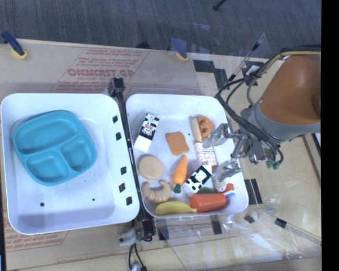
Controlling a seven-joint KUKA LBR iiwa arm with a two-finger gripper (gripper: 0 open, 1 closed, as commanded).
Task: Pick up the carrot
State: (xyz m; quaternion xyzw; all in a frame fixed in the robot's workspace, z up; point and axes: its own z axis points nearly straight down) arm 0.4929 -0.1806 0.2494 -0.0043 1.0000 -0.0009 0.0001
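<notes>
So far nothing of the pick is done. The carrot lies flat in the right bin, a little below the middle of the frame, its thick end up and its green tip down toward the lower edge. It is hemmed in: an orange cracker-like square just above it, a round tan disc to its left, a black-and-white patterned block just beside it on the right, and a curled pastry and a banana below.

The gripper hangs over the right side of the same bin, to the right of the carrot and apart from it, with its two fingers spread and nothing between them. It seems nearer a small pink-labelled packet than the carrot.

What is left, by my reading, is the whole task: shift toward frame left until centred over the carrot, line the fingers across its narrow width, descend, close and lift. The blue divided plate in the left bin plays no part.
</notes>
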